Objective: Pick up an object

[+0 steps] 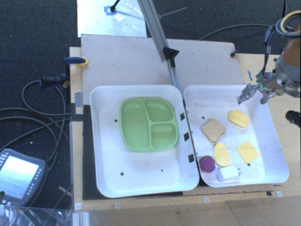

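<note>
Sitting in the left bin (pixel 101 173) is a green divided plate (pixel 149 124), while the right bin (pixel 275 145) holds a toast slice (pixel 213 129), a purple ball (pixel 207 163), a white block (pixel 228 173) and three yellow pieces: one (pixel 222 154) just right of the ball, a square (pixel 247 151) and a rounded one (pixel 239 118). Hovering over the right bin's far right corner, the gripper (pixel 257 93) has its fingers spread apart with nothing between them, near the rounded piece but clear of it
</note>
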Robot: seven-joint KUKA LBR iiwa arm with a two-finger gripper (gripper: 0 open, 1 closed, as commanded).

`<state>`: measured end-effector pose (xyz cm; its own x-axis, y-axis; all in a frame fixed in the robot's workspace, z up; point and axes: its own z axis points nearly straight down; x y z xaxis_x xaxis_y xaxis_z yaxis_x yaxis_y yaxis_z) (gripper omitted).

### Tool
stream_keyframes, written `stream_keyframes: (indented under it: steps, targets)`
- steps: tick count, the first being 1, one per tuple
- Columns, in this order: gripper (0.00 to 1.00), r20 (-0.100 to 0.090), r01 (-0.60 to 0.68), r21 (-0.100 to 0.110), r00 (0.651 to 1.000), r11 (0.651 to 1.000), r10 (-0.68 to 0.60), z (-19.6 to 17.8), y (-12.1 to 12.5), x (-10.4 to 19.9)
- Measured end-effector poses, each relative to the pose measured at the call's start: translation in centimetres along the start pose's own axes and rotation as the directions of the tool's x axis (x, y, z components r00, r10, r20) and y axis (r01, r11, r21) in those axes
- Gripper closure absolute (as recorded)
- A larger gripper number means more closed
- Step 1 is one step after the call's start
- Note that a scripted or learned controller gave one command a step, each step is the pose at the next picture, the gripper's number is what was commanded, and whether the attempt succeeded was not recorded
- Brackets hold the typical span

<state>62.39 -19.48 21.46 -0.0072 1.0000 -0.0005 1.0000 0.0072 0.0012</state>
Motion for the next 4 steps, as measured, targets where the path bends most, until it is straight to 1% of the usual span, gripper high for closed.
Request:
stream_keyframes:
  steps: [1,2,3,4]
  targets:
    - [0.0,0.001,0.001,0.0,1.0,1.0,-0.001,0.0,0.0,0.0]
    - [0.0,-0.001,0.002,0.005,1.0,1.0,-0.002,6.2,0.2,0.5]
    - [0.0,-0.001,-0.005,0.005,1.0,1.0,0.005,11.0,-0.8,0.8]
    - [0.0,0.003,-0.005,-0.004,1.0,1.0,0.005,12.1,-0.6,0.8]
